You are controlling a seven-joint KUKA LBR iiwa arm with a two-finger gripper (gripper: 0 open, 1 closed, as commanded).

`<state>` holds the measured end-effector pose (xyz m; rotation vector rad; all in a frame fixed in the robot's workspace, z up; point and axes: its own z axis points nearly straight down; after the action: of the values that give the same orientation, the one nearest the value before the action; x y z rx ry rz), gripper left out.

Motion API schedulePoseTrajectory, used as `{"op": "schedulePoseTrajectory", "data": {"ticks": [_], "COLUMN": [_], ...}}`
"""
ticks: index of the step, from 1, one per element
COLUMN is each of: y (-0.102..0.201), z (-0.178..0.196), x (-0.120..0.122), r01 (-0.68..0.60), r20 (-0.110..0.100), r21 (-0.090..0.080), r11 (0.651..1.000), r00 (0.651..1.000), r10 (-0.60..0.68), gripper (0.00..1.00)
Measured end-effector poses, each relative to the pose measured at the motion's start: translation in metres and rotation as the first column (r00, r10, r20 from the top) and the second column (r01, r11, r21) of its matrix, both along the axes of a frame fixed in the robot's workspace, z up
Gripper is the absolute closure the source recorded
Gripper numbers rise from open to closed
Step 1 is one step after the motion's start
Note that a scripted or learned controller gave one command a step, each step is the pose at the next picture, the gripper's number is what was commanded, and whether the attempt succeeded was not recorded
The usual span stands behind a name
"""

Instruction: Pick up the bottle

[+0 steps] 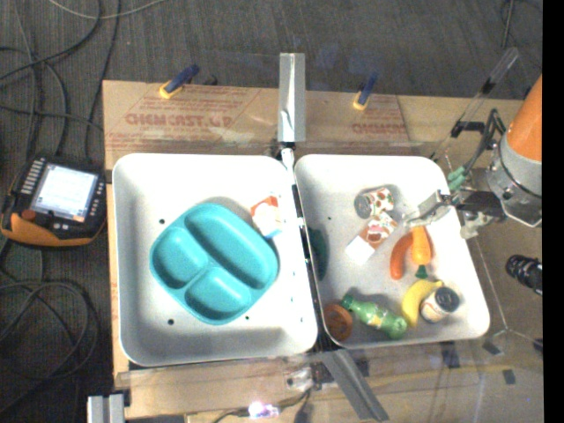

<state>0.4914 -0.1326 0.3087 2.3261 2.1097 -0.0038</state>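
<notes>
The gripper (429, 205) hangs over the right bin (339, 170), its grip unclear; the green bottle (377, 315) lies apart.

The bottle (377, 315) is green with a yellowish band at its middle. It lies on its side, slightly tilted, in the lower right of the frame, near the right bin's (458, 329) lower edge.

Dark grey carpet floor (176, 25), black cables (53, 86) trailing across it, brown cardboard sheet (229, 117) under 2 bins
</notes>
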Motion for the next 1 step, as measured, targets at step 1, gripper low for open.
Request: {"op": "schedulePoseTrajectory", "data": {"ticks": [1], "y": [0.018], "z": [-0.2165], "x": [-0.0067], "r01": [0.021], "r20": [0.003], "r21": [0.004], "r11": [1.0], "r00": [1.0], "r10": [-0.021], "gripper": [0.0]}}
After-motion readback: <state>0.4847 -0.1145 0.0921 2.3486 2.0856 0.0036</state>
